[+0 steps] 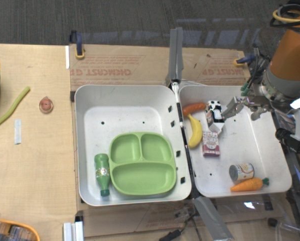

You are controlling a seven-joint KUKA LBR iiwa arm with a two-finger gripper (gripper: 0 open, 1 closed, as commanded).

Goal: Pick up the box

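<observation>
Tan bench (pixel 34 185) | left white bin (pixel 85 134): green divided plate (pixel 142 163), green bottle (pixel 103 173) | right white bin (pixel 275 149): small red-and-white box (pixel 210 144), banana (pixel 194 130), carrot (pixel 248 185), can (pixel 241 171) | gripper (pixel 245 108) at right, opening indiscernible.

The arm (pixel 289 54) has a rounded orange band with a grey ring below it. Beyond that ring sits the pincer (pixel 244 108), built of pale grey metal with thin angled fingers (pixel 231 109). Dark cables (pixel 255 72) run along the wrist just behind the pincer, with a small green marking beside them.
</observation>
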